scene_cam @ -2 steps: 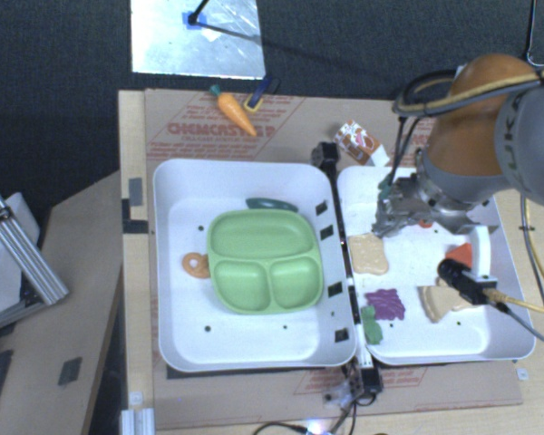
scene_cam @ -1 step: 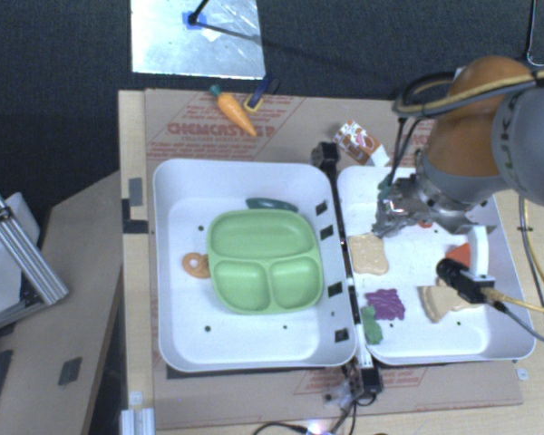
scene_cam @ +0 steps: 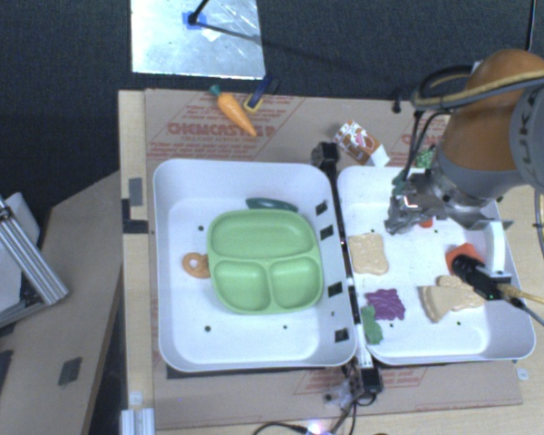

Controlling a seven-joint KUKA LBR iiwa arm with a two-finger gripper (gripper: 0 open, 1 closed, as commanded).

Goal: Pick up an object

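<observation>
My gripper [scene_cam: 403,216] hangs over the back part of the right bin [scene_cam: 508,338], reaching in from the right. Just in front of it lies a toast slice [scene_cam: 369,254]. A purple piece [scene_cam: 386,304] and a green piece [scene_cam: 371,323] lie near the bin's front left. A tan bread piece [scene_cam: 448,297] rests to the front right, with an orange-red piece [scene_cam: 459,254] behind it. A small red bit [scene_cam: 425,222] shows right beside the gripper. Nothing can be seen held.
The left bin [scene_cam: 177,333] holds a green divided plate [scene_cam: 261,259], an orange ring [scene_cam: 196,265] to its left and a dark green thing [scene_cam: 270,204] behind it. Behind the bins lie a carrot [scene_cam: 236,114] and a snack packet [scene_cam: 356,141].
</observation>
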